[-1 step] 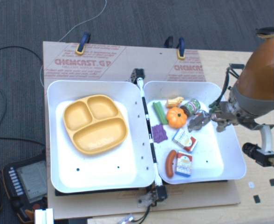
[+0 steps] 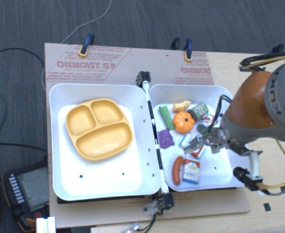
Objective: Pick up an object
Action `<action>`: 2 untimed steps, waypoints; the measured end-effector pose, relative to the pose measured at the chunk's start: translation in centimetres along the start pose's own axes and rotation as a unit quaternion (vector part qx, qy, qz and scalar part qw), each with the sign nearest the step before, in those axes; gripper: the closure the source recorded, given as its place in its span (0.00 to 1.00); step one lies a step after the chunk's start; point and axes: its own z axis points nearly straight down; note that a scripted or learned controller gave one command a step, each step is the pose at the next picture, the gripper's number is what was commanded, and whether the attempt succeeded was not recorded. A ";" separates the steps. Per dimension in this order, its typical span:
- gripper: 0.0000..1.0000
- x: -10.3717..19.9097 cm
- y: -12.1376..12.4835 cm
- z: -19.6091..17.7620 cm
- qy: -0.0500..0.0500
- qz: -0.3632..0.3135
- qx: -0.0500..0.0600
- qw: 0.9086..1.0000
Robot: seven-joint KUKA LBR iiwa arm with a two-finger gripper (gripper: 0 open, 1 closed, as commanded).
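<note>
The small white and red packet point(image 2: 197, 151) lies on the floor of the right white bin point(image 2: 220, 93), near its middle, and the metal claw point(image 2: 196, 144) sits right over it, its tips down among the clutter there; whether the tips are spread or pressed together, I cannot tell, and nothing shows plainly pinched between them. The grey arm with the orange band point(image 2: 251, 108) leans in from the right across that bin's edge. Around the claw lie the other bits: a round orange toy pumpkin point(image 2: 184, 122) just above it, a green stick-shaped vegetable point(image 2: 166, 117) to the pumpkin's left, a dark green can point(image 2: 198, 111) to its upper right, a pale yellow piece point(image 2: 182, 105) near the far wall, a purple bunch of grapes point(image 2: 166, 139) by the divider, and nearer the front a red sausage point(image 2: 177, 169) beside a white carton with a blue and orange label point(image 2: 191, 172). The left white bin point(image 2: 84, 178) holds a yellow plastic plate with three compartments point(image 2: 100, 128), lying flat toward its back. Both bins rest on a tan board marked with red lettering point(image 2: 87, 65), clamped at its far edge by blue and yellow clips, on a bench over dark grey carpet point(image 2: 181, 13), with black cables trailing at the left.
</note>
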 end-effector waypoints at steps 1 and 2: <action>0.00 0.6 8.7 5.0 -0.001 -0.001 -0.005 1.000; 1.00 0.7 8.8 3.8 0.000 -0.001 -0.006 1.000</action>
